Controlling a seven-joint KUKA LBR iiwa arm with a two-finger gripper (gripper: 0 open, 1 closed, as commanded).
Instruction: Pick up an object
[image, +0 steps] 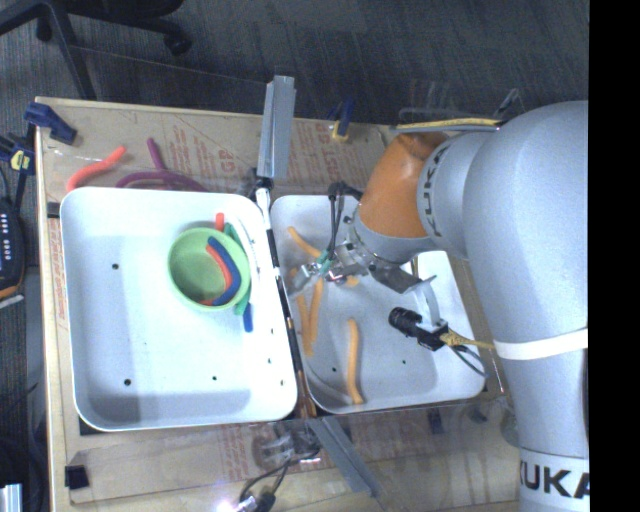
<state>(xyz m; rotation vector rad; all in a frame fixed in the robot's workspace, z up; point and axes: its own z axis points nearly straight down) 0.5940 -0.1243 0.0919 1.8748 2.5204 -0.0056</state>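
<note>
The claw (318, 268), grip state unclear, sits low in the right bin (455, 385) to reach the orange sticks (311, 312).

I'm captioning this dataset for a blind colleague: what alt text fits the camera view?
A grey robot arm with an orange band reaches from the right, its hand low over thin orange sticks in the right shallow white bin. The left white bin holds a light green bowl containing red and blue curved pieces.
</note>
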